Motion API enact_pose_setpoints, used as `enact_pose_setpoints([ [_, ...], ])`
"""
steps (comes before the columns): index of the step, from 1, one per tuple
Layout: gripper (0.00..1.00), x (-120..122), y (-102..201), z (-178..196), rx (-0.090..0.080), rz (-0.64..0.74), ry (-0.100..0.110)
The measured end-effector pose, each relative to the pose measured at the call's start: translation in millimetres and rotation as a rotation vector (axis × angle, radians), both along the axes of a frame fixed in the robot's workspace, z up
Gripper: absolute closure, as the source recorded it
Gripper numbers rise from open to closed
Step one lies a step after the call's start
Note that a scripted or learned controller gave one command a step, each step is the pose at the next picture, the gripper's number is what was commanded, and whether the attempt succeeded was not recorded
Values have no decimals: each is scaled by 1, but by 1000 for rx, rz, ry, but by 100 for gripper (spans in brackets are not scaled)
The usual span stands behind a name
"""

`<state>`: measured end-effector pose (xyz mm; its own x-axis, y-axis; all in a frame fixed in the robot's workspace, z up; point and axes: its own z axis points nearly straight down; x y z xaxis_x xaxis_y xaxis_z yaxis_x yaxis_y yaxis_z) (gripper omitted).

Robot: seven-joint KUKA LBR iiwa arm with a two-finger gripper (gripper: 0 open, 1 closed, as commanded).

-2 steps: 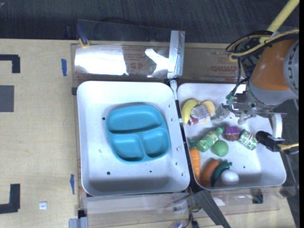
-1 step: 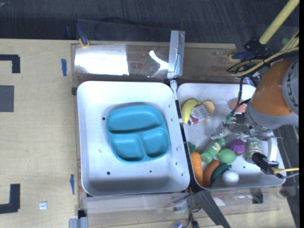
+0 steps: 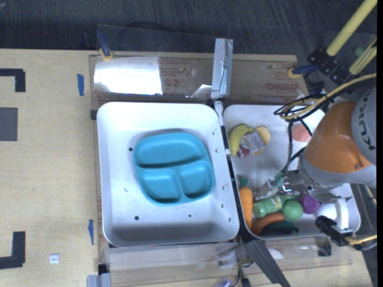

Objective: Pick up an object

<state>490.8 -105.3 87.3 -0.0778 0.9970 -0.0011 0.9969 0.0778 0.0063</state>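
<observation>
Reaches in from the right edge of the frame, at mid-height. Grey arm (image 3: 366, 130) at the far right, partly cut off by the frame edge, with dark lettering on its casing. Orange band (image 3: 335, 145) bulges large at right of centre, rounded and tilted toward the lower left. Below the band, wrist narrows to a metallic gripper (image 3: 286, 185), pointing down and left in the lower right of the frame. Black and yellow cables (image 3: 305, 105) loop across the upper side of the band. Finger spacing too small and cluttered to judge.
</observation>
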Motion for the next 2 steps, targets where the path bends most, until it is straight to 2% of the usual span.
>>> enact_pose_setpoints([
  [1,0,60,16,98,1,-305,4],
  [2,100,61,16,107,0,-304,4],
])
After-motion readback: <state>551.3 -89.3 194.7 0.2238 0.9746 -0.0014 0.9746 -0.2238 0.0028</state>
